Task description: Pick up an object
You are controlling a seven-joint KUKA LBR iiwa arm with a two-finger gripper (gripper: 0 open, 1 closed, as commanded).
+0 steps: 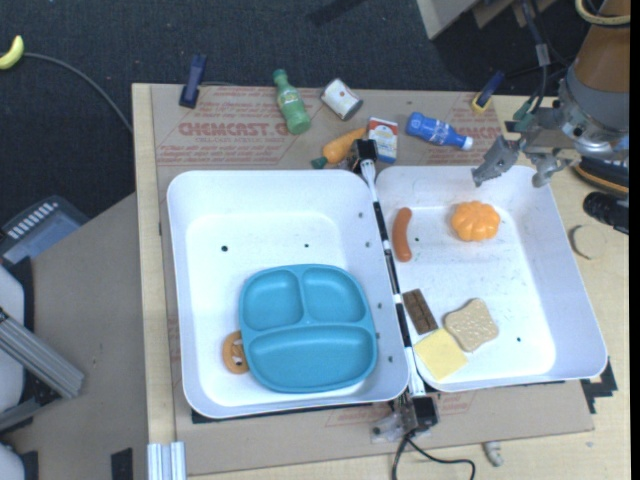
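Gripper (517,169) hangs with fingers spread apart and nothing between them, over the right bin's (560,298) far edge. Nearest it in that bin lies an orange (474,220); sausage (402,233), toast (471,324) and cheese (440,354) lie farther off.

The only lettering I can read from here is printed in faded red on the brown cardboard sheet (240,126) lying under the bins: it looks like "CHEMCAST", running along the sheet's far edge, partly covered by the green bottle (291,102). A smaller red line sits above that word and more red print shows near the sheet's far right corner, but both are too small for me to make out. The labels on the blue bottle (438,130) and the small carton (382,138) are blurred beyond reading.
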